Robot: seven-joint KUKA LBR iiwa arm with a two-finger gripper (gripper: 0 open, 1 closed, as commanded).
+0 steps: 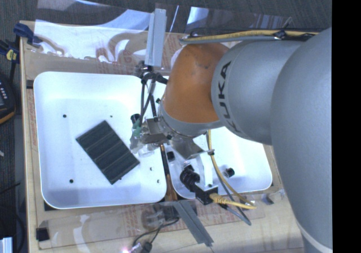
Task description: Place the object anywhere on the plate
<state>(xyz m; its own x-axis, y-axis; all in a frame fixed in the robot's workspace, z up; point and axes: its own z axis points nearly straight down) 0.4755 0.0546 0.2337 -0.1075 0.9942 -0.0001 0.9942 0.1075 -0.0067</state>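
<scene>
Left bin: a dark ribbed slab lies flat on the floor, right of centre, set on a slant with its long sides running from upper left to lower right; a few small dark dots mark the white floor around it, well apart from it.

End effector: low over the right edge of the left bin, close to the wall shared with the right bin; it stands just beside the slab's right side, with a narrow strip of white floor between them; whether it is open or closed cannot be told, and nothing is seen gripped.

Arm: reaches in from the right; its grey body and orange band cover most of the right bin, so that bin's contents cannot be judged beyond its lower rim.

Surroundings on the bench: a grey metal bar stands behind the bins, above the end effector; a clear plastic sheet lies along the far edge; a blue clamp sits at the far left corner.
</scene>
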